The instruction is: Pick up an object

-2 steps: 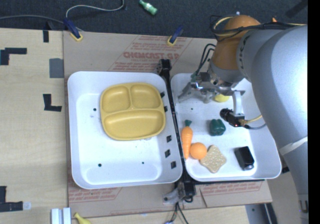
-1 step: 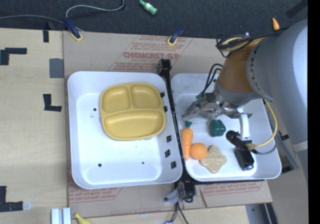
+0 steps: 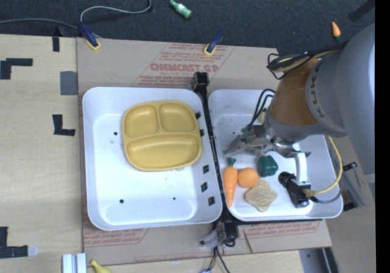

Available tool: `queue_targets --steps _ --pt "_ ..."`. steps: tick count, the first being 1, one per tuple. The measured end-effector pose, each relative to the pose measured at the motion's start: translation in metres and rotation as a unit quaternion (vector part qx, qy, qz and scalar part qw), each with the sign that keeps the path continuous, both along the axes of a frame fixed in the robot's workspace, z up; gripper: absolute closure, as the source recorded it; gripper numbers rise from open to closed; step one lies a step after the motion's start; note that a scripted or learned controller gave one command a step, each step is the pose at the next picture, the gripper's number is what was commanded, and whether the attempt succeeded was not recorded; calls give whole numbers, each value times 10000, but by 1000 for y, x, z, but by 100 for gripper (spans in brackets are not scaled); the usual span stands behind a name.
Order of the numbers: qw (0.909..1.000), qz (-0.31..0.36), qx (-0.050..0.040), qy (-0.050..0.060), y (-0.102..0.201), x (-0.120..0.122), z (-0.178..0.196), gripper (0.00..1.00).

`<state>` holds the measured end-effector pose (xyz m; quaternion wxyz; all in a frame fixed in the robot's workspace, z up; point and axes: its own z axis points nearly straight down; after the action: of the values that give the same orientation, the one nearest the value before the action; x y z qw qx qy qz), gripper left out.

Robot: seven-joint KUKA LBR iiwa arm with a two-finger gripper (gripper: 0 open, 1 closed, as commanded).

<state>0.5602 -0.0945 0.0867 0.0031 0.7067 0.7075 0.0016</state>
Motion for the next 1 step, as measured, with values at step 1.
queue_targets --steps 1 --pt "10000 -2 -1 -6 0 -37 0 0"
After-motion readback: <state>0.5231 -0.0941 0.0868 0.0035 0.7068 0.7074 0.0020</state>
